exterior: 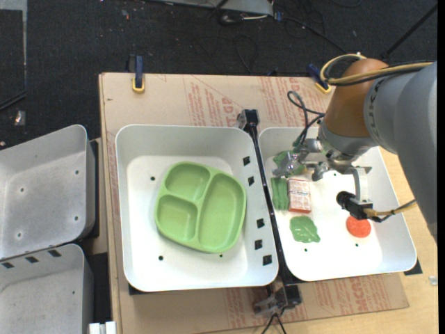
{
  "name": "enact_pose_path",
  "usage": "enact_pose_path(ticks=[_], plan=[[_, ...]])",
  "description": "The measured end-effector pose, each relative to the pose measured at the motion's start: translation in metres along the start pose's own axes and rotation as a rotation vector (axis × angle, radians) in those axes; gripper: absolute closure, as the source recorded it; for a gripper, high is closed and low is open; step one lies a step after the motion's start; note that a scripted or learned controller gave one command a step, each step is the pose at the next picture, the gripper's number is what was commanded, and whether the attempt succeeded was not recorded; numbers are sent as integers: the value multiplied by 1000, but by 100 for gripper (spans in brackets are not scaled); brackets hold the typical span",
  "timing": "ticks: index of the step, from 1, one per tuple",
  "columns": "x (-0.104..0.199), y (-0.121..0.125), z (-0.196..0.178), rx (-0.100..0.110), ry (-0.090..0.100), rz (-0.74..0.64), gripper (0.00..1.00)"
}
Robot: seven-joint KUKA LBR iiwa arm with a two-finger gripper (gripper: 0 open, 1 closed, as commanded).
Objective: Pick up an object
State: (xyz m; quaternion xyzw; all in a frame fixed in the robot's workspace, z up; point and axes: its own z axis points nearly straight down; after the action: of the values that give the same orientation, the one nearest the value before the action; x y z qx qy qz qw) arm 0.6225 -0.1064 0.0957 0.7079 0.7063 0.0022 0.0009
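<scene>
- Dark flooring strewn with cables is seen behind a brown bench (181, 99) on which two shallow white bins are set side by side.
- A green divided plate (201, 207) is laid flat in the left bin (132, 152).
- In the right bin (393, 249), a small red-and-white packet (300, 194), a flat green piece (304, 229) and an orange-red disc (359, 227) are spread apart.
- The gripper (300, 164) is lowered at that bin's upper left; how far it is open cannot be told, being masked by the wrist.
- A green item (281, 161) beside it is partly hidden.
</scene>
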Motion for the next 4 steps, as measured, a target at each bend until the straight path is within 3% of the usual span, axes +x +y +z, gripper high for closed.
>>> enact_pose_path(ticks=[1, 3, 4], plan=[[0, 2, -14, -7, -1, -1, 100], [7, -3, -118, -2, -3, -5, 100], [65, -9, -111, 6, 0, -10, 100]])
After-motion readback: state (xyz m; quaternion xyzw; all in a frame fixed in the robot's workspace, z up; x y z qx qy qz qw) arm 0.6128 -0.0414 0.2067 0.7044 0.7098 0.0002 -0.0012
